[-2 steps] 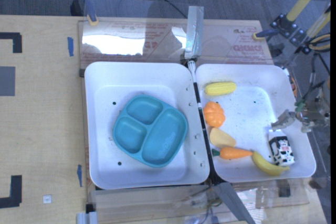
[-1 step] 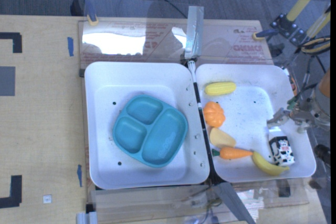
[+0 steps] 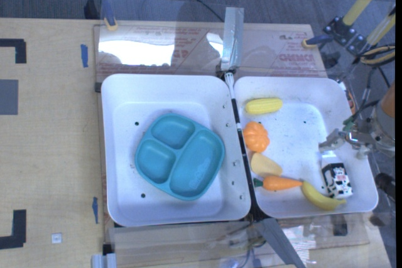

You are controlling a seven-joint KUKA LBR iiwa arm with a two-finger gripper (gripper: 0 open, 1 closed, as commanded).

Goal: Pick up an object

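Two white bins on a wooden surface (image 3: 50,135), toy food in the right one.

Nearest in the right bin (image 3: 295,210) lie a banana (image 3: 320,198), an orange carrot (image 3: 281,183) just left of it, and a small black-and-white cow-patterned object (image 3: 337,180) close above the banana. Farther back along the bin's left side sit a pale yellow wedge (image 3: 266,164), then an orange pumpkin (image 3: 256,136), and farthest a yellow corn cob (image 3: 264,106). The left bin (image 3: 125,97) holds a teal divided plate (image 3: 181,155). The end effector (image 3: 344,137) hangs at the right bin's right edge, just beyond the cow-patterned object; whether its grip is wide or narrow cannot be told.
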